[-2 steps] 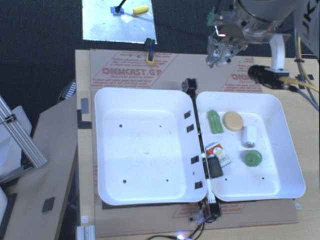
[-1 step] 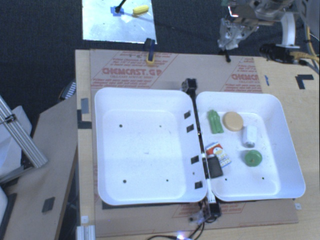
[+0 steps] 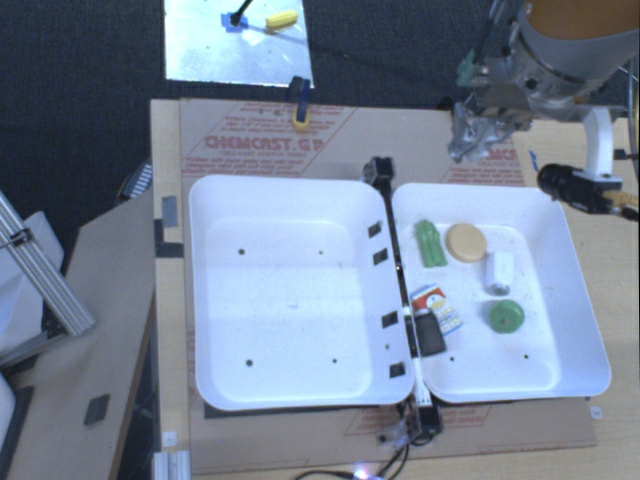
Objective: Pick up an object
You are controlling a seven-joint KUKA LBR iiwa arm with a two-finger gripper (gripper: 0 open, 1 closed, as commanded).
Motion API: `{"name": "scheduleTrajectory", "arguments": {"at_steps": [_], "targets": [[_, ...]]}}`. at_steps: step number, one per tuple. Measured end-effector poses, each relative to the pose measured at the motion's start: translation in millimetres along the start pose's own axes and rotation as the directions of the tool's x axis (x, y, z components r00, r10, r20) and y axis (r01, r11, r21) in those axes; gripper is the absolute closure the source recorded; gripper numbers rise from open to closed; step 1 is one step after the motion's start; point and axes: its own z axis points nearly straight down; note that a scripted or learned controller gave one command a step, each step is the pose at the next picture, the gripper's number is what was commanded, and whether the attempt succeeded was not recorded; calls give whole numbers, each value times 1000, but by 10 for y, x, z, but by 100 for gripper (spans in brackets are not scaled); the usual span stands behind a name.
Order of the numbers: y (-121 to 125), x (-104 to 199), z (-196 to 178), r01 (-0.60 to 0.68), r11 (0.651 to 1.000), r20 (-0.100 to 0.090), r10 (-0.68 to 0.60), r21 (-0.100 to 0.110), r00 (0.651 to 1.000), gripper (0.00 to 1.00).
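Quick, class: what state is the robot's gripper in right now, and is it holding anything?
Gripper: above the right bin's back edge, nothing visible in it; open or shut cannot be told.

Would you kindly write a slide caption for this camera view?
KUKA arm's gripper hovers above the right bin, which holds a green block, tan disc and green round piece.

Wooden bench, lettered brown board on it, two white bins side by side
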Motion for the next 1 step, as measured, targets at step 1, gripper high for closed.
{"name": "scheduleTrajectory", "arguments": {"at_steps": [1], "targets": [[705,-517,-218,-3,1000,4,3,-8,1000,100]]}}
